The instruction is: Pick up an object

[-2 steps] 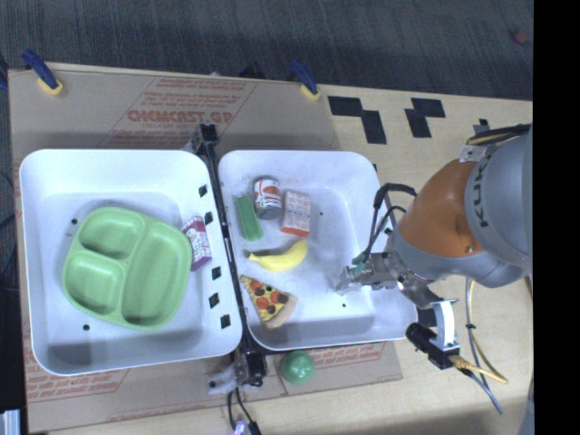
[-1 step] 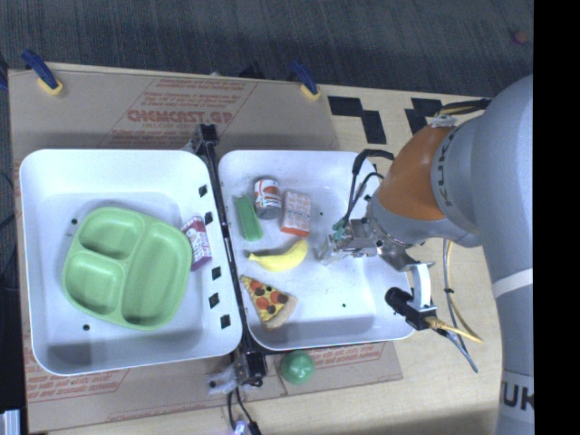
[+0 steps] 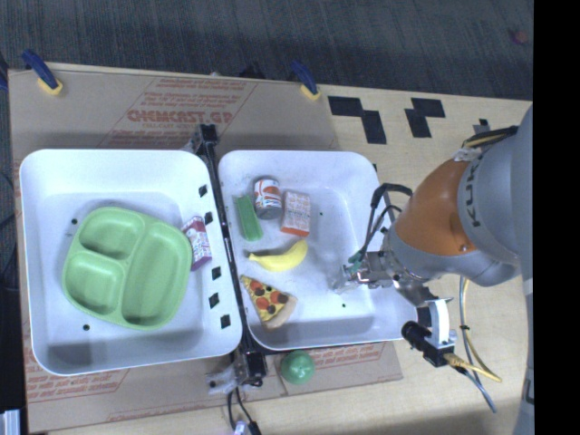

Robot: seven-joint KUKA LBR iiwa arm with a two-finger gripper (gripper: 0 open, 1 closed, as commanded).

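Grey arm with orange wrist band reaches in over the right edge of the right bin (image 3: 362, 166); the claw (image 3: 355, 275) sits low inside that bin near its right wall, over bare white floor. Cannot tell how far the claw is open, and nothing is visible in its hold. No target object is under it. Nearest candidates lie to its left: a banana (image 3: 283, 257) at mid-bin, a pizza slice toy (image 3: 268, 301) near the bin's front-left corner, a small red-and-white packet (image 3: 296, 213) and a tin can (image 3: 265, 196) toward the back edge, and a green stick-shaped item (image 3: 247, 217) by the left wall. A small dark-red wrapped packet (image 3: 198, 240) rests at the right edge of the left bin (image 3: 36, 243), beside a green divided plate (image 3: 127, 265). A green ball (image 3: 296, 366) sits outside on the cardboard, just off the right bin's front edge. Risks, judged from this layout: closing here would likely catch nothing, since the claw is apart from every object. Descending further so near the wall could scrape the floor or rim. A sweep left toward the banana may push it against the pizza slice instead of seating it. The can could roll if clipped off-centre.
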